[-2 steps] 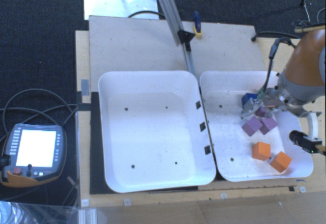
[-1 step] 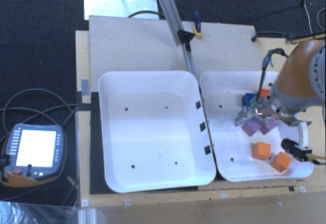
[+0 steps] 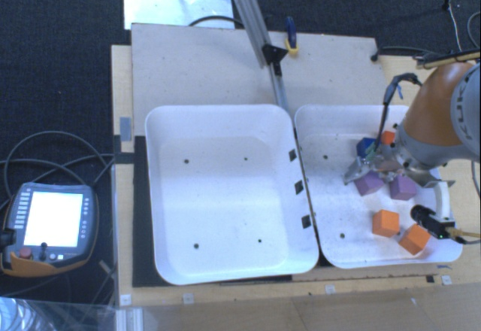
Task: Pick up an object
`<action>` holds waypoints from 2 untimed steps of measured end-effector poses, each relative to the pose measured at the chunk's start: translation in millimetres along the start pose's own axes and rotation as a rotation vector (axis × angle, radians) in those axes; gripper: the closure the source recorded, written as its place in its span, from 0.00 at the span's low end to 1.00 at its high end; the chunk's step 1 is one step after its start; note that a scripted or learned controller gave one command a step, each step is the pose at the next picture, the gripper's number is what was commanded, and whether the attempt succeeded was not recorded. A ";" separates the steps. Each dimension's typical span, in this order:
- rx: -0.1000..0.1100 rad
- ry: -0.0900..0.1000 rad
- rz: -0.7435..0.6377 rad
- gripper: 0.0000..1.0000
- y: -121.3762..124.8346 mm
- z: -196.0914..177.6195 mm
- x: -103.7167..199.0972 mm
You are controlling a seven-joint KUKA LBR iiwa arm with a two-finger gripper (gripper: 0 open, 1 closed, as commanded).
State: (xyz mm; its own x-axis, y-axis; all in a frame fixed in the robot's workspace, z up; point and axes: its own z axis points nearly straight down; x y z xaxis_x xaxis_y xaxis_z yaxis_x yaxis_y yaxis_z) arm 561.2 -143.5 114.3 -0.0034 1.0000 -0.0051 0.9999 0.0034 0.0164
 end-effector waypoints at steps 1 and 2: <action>0.011 0.004 0.000 1.00 -3.1 -4.9 0.8; 0.010 0.004 -0.002 1.00 4.6 -52.0 7.0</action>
State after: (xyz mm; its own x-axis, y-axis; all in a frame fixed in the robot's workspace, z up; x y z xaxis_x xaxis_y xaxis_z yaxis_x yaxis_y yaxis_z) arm 564.9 -136.2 166.3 -0.0051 1.0000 -0.0011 1.0000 0.0051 0.0063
